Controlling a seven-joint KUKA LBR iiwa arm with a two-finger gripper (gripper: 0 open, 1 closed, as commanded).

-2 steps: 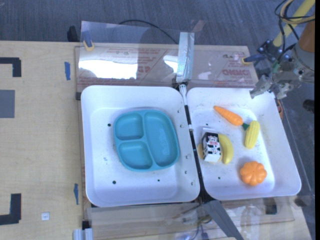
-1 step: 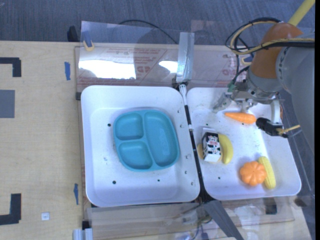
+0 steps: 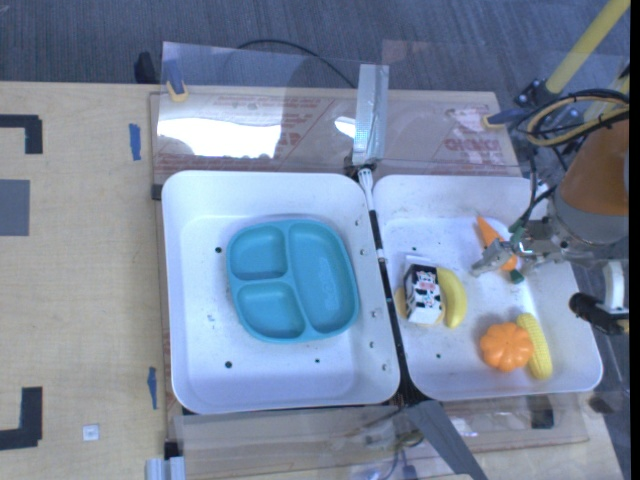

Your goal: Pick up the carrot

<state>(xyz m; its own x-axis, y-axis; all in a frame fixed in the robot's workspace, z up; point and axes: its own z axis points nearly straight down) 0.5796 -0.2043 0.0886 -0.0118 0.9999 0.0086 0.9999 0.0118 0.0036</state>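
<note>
The carrot [image 3: 487, 232] is a small orange piece lying in the upper right part of the right bin [image 3: 440, 203]. Its upper end points to the back left. A bit of orange and a green tip show at its lower end, under the gripper. My gripper [image 3: 503, 261] reaches in from the right and sits low over that lower end, covering part of it. The grey arm with its orange band [image 3: 598, 178] stands over the bin's right rim.
In the right bin, a black-and-white cow toy [image 3: 424, 295] and a banana [image 3: 454, 298] lie left of the gripper. An orange pumpkin [image 3: 505, 346] and a corn cob [image 3: 537, 346] lie in front of it. The left bin [image 3: 190, 268] holds a blue divided plate [image 3: 293, 280].
</note>
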